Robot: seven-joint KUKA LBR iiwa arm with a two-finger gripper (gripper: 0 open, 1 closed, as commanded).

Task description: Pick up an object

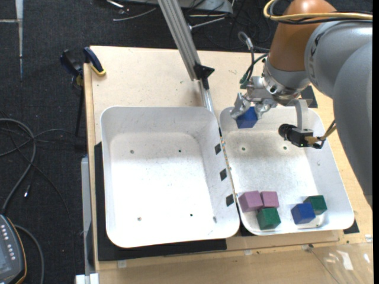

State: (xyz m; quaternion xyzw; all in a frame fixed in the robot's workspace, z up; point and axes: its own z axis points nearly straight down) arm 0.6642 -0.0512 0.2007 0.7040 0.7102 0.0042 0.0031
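My gripper [248, 109] hangs over the back left corner of the right bin [284, 164], raised above its floor. A blue block [247, 118] sits between its fingers, held off the bin. Along the right bin's front edge lie two purple blocks [258, 200], a green block [268, 218], a second blue block [302, 212] and another green block [316, 203].
The left bin [157, 176] stands beside the right one, sharing a raised middle rim. A slanted metal pole [180, 31] crosses the bench behind the bins. A clamp [83, 61] sits at the bench's back left corner. The arm's grey body fills the upper right.
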